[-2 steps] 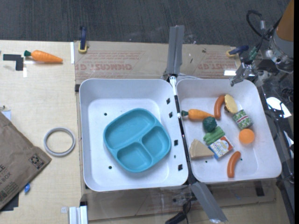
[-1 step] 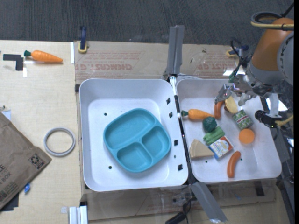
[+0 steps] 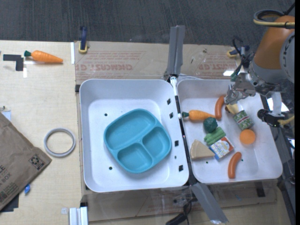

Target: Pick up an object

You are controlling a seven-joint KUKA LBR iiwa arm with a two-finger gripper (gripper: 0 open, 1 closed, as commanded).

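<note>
Two shallow white bins sit side by side on the desk (image 3: pixel 37 93). The left bin (image 3: pixel 93 102) carries one smooth blue plastic tray (image 3: pixel 137 140) with three compartments. The right bin (image 3: pixel 267 165) is crowded: one orange carrot (image 3: pixel 201 115) with a green top, two glossy red sausages, one upright (image 3: pixel 219 107) near the back and one (image 3: pixel 234 165) at the front, one round orange (image 3: pixel 247 137), one pale cheese wedge (image 3: pixel 201 150), one dark green broccoli head (image 3: pixel 210 124), a green pickle-like piece (image 3: pixel 214 136), a small printed carton (image 3: pixel 221 147) and a green-labelled can (image 3: pixel 243 119). Outside the bins: a second carrot (image 3: pixel 44 56) at far left, one grey ring (image 3: pixel 59 141), a brown cardboard box (image 3: pixel 18 165).

The pincer (image 3: pixel 233 99) hangs over the right bin's back area, just beside the upright sausage and above a tan piece (image 3: pixel 232 108). How far open it stands, and whether it grips anything, I cannot tell.
</note>
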